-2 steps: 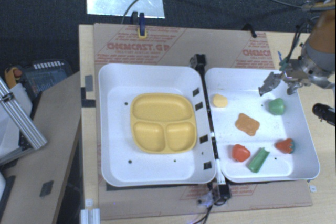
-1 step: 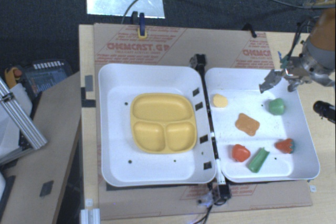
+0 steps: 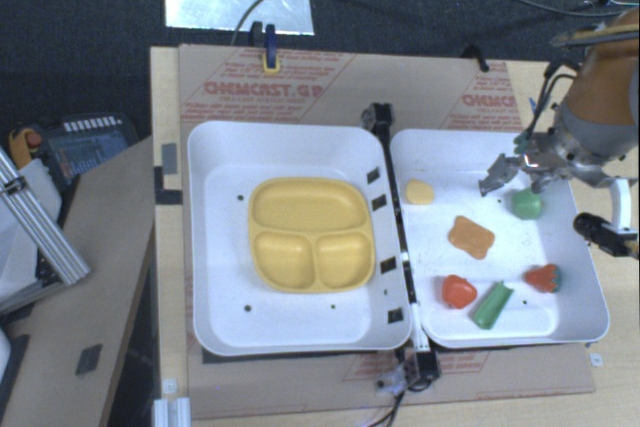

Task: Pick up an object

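The right bin [image 3: 440, 155] holds several toy food pieces: a pale yellow round piece [image 3: 420, 192], an orange chunk [image 3: 470, 236], a red round piece [image 3: 459, 291], a long green piece [image 3: 492, 305], a red piece with a green top [image 3: 541, 278] and a green round piece [image 3: 527, 205]. My gripper [image 3: 520, 178] hangs low over the bin's far right part, right above the green round piece. Its fingers are spread open, one dark fingertip [image 3: 493, 183] pointing left. Nothing sits between them; the green piece lies on the bin floor just in front of them.
The left bin [image 3: 215, 215] carries a yellow divided plate [image 3: 310, 235] in its middle. A black divider with clips [image 3: 388, 215] runs between the bins. A black part of the arm [image 3: 605, 233] juts over the right bin's right rim.
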You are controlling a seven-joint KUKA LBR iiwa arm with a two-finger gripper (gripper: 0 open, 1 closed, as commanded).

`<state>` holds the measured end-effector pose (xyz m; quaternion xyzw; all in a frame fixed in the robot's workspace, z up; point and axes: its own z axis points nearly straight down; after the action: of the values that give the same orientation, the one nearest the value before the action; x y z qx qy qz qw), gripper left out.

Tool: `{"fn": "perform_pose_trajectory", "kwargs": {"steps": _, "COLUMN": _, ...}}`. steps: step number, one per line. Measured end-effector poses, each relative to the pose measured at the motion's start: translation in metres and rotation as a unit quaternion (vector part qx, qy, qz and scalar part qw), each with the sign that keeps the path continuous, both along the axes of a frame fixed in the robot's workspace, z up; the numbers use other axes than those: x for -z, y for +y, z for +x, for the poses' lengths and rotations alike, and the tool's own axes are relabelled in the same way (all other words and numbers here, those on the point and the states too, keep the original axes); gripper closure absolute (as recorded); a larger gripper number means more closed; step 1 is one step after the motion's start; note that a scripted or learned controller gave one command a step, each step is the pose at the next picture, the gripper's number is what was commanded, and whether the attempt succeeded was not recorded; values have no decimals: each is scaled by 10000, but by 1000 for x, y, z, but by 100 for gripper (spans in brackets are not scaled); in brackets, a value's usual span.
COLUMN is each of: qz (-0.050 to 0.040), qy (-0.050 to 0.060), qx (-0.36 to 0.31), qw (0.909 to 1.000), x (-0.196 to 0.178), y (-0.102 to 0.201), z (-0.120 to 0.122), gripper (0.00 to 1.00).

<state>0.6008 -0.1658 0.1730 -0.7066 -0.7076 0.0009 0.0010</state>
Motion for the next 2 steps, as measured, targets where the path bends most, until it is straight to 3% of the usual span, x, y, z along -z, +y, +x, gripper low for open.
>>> {"fn": "perform_pose_trajectory", "kwargs": {"steps": 1, "qz": 2, "qy": -2, "qx": -2, "qw": 10000, "x": 62, "y": 3, "z": 2, "gripper": 0}}
{"fn": "perform_pose_trajectory", "kwargs": {"steps": 2, "qz": 18, "qy": -12, "qx": -5, "qw": 10000, "x": 89, "y": 5, "z": 3, "gripper": 0}}
